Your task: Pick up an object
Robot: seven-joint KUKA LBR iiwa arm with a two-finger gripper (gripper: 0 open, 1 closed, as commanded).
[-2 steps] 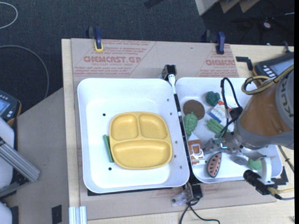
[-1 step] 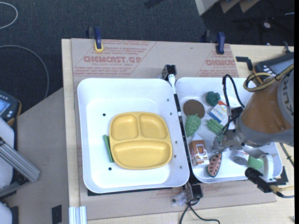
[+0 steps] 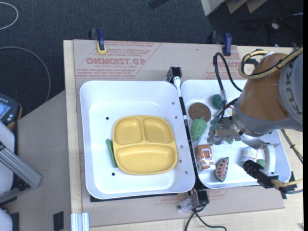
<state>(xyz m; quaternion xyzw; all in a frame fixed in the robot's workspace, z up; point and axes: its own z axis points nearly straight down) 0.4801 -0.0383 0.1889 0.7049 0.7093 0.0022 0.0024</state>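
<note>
At right of the frame, the arm (image 3: 269, 95) hung over the right bin (image 3: 284, 165), its gripper (image 3: 222, 133) low near the bin's middle; whether it was spread or pinching anything could not be told. Beside it lay a green toy (image 3: 198, 128), a brown disc (image 3: 199, 111), an orange carton (image 3: 204, 157) and a watermelon slice (image 3: 221, 169). Left of centre, the left bin (image 3: 91, 129) held a yellow tray (image 3: 144, 145).

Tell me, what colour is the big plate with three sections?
Yellow. The divided plate sits in the left bin, plain in the camera view.
</note>
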